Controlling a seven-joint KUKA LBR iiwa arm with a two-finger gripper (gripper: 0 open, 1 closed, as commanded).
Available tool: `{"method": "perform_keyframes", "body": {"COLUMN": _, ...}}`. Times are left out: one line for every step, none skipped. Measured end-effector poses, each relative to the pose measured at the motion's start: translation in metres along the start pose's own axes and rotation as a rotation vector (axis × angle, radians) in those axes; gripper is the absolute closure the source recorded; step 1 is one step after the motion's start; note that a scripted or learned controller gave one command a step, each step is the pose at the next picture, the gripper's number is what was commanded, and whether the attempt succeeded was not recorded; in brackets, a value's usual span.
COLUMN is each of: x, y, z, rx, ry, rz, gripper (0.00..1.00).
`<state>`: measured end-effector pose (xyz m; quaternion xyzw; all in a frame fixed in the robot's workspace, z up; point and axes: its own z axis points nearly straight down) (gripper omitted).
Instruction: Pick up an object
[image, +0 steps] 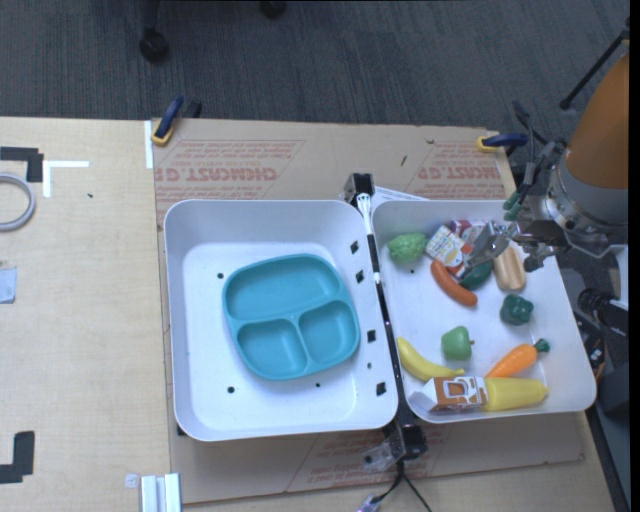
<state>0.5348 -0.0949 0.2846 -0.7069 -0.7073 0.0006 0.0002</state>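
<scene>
The pincer (488, 243) hangs low over the far side of the right bin (570, 330), though I cannot tell how it is set, just above the red sausage (453, 284), a snack packet (447, 243) and a bread roll (509, 269).

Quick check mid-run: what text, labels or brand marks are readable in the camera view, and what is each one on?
"CHEMCAST GP": red print, upside down, on the cardboard sheet behind the left bin; a second partial copy sits behind the right bin.
Smaller red lines under that print: too blurred to read.
Orange-and-white carton: print too small to read.
Colourful packet near the hand: unreadable.
</scene>
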Motion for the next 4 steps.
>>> {"method": "perform_keyframes", "body": {"x": 0.001, "y": 0.062, "z": 0.120, "rx": 0.000, "ry": 0.000, "rz": 0.001, "gripper": 0.00}}
{"method": "perform_keyframes", "body": {"x": 0.002, "y": 0.059, "z": 0.193, "rx": 0.001, "ry": 0.001, "rz": 0.004, "gripper": 0.00}}
{"method": "perform_keyframes", "body": {"x": 0.001, "y": 0.060, "z": 0.184, "rx": 0.001, "ry": 0.001, "rz": 0.009, "gripper": 1.00}}
{"method": "perform_keyframes", "body": {"x": 0.008, "y": 0.032, "z": 0.093, "rx": -0.001, "ry": 0.000, "rz": 0.005, "gripper": 1.00}}
